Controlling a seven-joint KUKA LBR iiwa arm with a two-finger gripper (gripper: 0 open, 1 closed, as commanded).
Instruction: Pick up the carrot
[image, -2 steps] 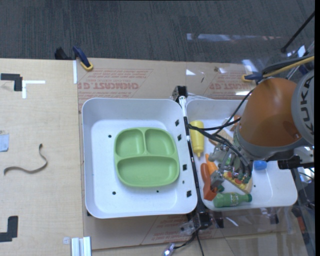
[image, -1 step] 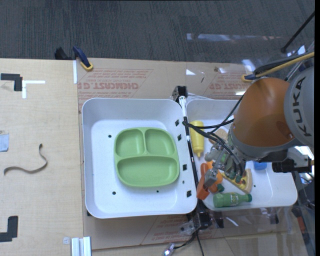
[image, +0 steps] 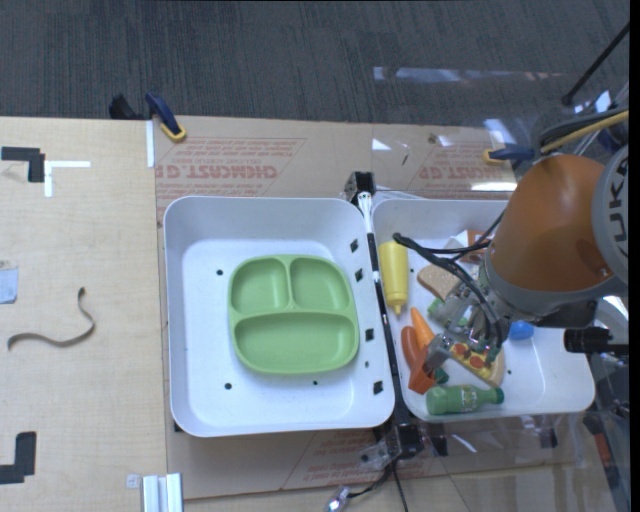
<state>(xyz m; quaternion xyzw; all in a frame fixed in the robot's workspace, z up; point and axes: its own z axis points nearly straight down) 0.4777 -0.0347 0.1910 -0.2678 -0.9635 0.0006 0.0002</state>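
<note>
Carrot (image: 413, 352) lies in right bin (image: 560, 395), near its left wall, beside yellow bottle (image: 394, 275). Claw (image: 450, 350) hangs just right of it; opening can't be told. Best to straddle the carrot's middle crosswise, avoiding green bottle (image: 463, 399).

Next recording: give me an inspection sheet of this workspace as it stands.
Surface: two white bins on a cardboard sheet; left bin, right bin.
Job's things: carrot in the right bin, by the divider.
Clutter: green plate in the left bin; yellow bottle, green bottle, bread slice in the right.
Grippers: gripper low beside the carrot.
Cables: black cable across the right bin.
Surroundings: dark carpet.
</note>
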